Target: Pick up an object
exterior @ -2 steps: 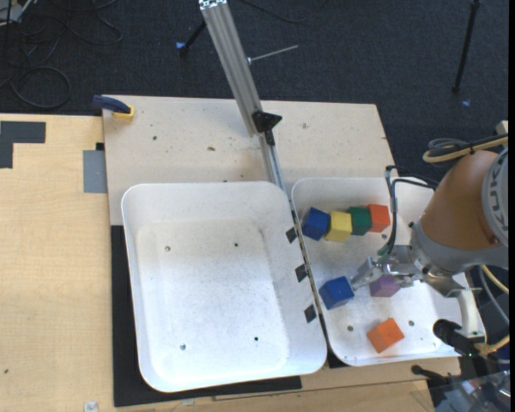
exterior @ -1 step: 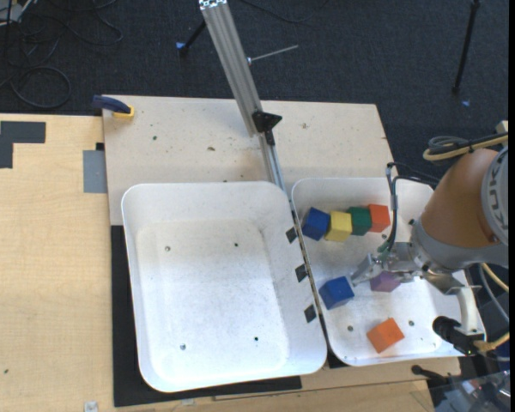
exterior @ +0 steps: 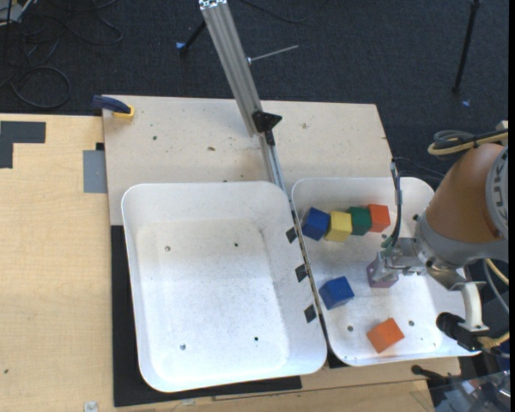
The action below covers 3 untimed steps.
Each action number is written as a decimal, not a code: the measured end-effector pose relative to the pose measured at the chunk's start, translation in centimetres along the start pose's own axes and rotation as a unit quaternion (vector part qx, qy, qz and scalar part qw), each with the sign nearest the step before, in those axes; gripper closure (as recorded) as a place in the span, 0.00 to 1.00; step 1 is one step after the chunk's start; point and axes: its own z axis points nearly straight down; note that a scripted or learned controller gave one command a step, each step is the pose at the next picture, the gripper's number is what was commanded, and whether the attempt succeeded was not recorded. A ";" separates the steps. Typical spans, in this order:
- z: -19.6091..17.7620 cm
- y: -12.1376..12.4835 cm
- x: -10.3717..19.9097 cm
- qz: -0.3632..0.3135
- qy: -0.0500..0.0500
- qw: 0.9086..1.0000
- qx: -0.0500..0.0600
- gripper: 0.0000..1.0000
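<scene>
Grey gripper point(exterior: 384, 269) hangs over the right bin point(exterior: 412, 350)

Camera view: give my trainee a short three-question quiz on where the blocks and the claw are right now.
1. True or false: all the blocks lie in the right bin.
2. How many blocks form the touching row near that bin's far side? A) two B) four C) six
3. Which loose block lies nearest the bin's front edge?

Key
1. True.
2. B: blue block, yellow block, green block, orange-red block.
3. The orange block; the other blue block lies farther back, left of the claw.
</scene>
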 end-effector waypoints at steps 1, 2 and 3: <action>-4.2 0.5 0.1 -0.006 0.006 1.000 0.015 1.00; -10.3 0.7 0.6 -0.006 0.006 1.000 0.013 1.00; -15.6 1.0 0.4 -0.006 0.005 1.000 0.014 1.00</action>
